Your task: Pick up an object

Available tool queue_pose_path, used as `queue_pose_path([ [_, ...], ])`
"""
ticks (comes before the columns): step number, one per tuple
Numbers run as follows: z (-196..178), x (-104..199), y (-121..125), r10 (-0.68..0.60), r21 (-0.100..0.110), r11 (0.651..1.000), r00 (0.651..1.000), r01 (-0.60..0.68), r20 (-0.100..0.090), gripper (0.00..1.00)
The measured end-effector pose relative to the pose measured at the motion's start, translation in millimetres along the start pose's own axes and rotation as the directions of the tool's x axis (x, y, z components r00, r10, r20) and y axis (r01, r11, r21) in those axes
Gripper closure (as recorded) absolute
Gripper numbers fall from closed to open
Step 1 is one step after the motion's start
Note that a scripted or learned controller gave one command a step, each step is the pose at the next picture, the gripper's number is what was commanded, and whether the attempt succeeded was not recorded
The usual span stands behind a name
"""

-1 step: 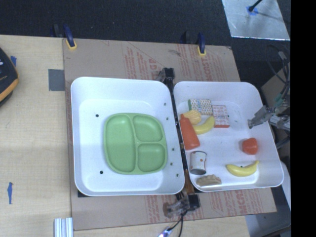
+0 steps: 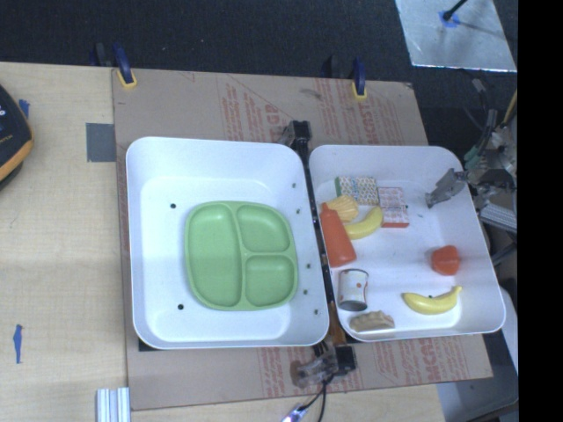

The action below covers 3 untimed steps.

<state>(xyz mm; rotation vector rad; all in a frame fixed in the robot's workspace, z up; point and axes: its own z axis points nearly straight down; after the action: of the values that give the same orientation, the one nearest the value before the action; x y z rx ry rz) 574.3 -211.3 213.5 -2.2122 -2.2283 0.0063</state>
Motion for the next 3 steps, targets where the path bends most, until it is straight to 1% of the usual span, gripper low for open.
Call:
queue_pose_path([
  [1,70.0,59.6,26.5,0.001,0.0,1.0,1.0,-0.001,-0.001,0.0],
  [2,121.7,42.9,41.4,0.002,0.002,1.0,1.0,-0.002,-0.001,0.0],
  [3,110.9,42.1,41.8,0.0,0.002,1.0,1.0,0.0,0.0,1.0],
])
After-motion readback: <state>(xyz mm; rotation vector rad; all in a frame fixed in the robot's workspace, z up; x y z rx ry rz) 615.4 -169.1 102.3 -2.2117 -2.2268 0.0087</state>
